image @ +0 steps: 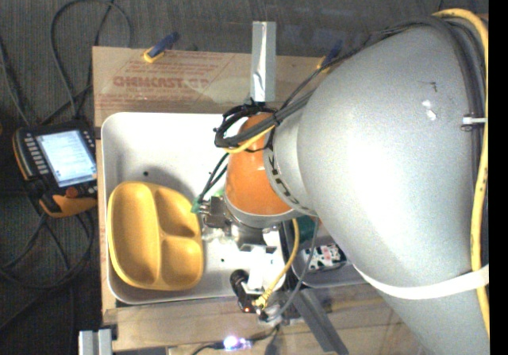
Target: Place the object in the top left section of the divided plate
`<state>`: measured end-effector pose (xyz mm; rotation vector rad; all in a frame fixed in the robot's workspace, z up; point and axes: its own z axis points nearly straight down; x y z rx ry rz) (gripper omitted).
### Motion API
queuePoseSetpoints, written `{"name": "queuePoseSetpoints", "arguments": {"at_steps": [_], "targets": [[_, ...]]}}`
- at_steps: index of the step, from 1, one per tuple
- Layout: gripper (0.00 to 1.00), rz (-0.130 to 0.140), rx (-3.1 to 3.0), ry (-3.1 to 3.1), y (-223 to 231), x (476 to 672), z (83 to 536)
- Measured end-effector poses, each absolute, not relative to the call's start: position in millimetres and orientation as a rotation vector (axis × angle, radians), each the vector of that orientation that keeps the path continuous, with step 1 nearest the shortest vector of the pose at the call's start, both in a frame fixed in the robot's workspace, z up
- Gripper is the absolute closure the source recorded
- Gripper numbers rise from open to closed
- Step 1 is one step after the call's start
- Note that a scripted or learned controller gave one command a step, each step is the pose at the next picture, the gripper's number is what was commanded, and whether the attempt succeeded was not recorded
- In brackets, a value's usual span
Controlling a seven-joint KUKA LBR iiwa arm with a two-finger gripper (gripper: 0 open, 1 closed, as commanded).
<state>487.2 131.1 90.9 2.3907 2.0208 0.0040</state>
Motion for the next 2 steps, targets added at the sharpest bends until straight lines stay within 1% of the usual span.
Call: {"name": "queuePoseSetpoints", "arguments": {"at_steps": [1, 2], "targets": [[1.00, -0.010, 2.050, 2.382, 115.6, 500.4, 257.1], [1.00, -0.012, 1.950, 2.467, 89.3, 482.4, 242.4]]}}
